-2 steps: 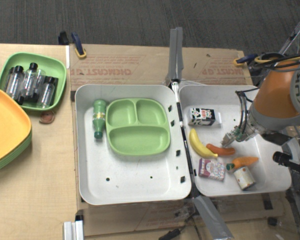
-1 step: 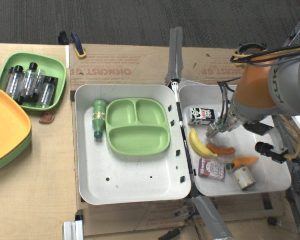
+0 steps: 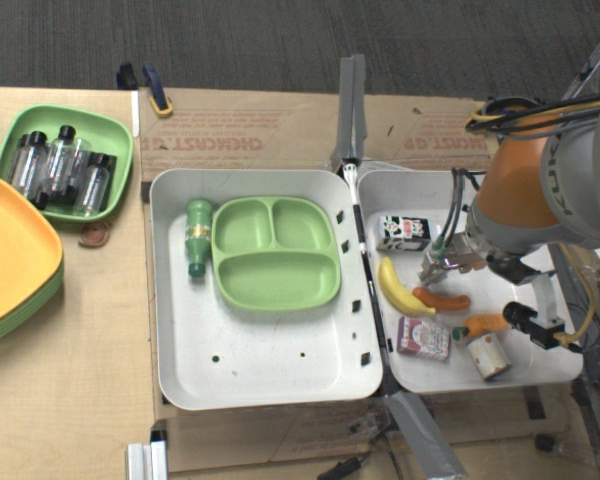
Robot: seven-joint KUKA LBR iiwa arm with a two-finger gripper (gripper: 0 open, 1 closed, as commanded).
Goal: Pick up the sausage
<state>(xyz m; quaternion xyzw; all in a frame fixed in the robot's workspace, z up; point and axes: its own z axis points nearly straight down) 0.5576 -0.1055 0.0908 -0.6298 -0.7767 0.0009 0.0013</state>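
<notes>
The sausage (image 3: 442, 299), a short red-orange link, lies flat in the right bin (image 3: 540, 373), between the banana (image 3: 401, 287) and an orange carrot (image 3: 486, 323). My gripper (image 3: 442, 270) hangs directly over the sausage's left half, very close above it or just touching it. The grey arm with its orange band (image 3: 515, 183) comes in from the right and hides the back of the bin. Nothing is seen lifted off the bin floor.
The right bin also holds a small black-and-white carton (image 3: 404, 231), a purple packet (image 3: 423, 338) and a can (image 3: 489, 356). The left bin (image 3: 270, 368) holds a green divided plate (image 3: 276, 251) and a green bottle (image 3: 198, 236). Orange plates (image 3: 15, 258) and a green tray of bottles (image 3: 65, 163) sit at far left.
</notes>
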